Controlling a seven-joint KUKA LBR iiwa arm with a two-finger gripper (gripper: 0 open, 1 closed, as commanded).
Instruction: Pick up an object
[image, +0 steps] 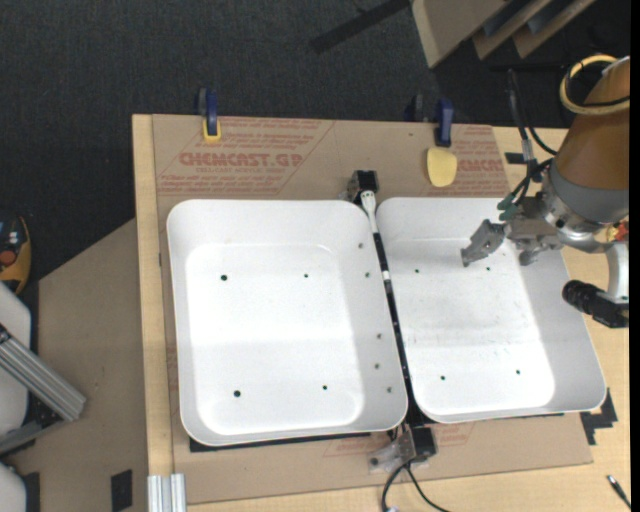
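Observation:
My gripper (505, 247) hangs over the far part of the right white bin (480, 390), near its back right corner. Its two grey fingers (481, 244) are spread apart, open, with nothing between them. A small pale yellow object (441, 166) lies on the cardboard board behind the right bin, outside it and to the far left of the gripper. The left white bin (200, 300) lies beside the right one.
Two blue clamps (209, 106) (444, 120) hold the board (250, 155) at its back edge. A black bar (385, 280) runs between the bins. An aluminium rail (40, 375) lies off the bench at the left.

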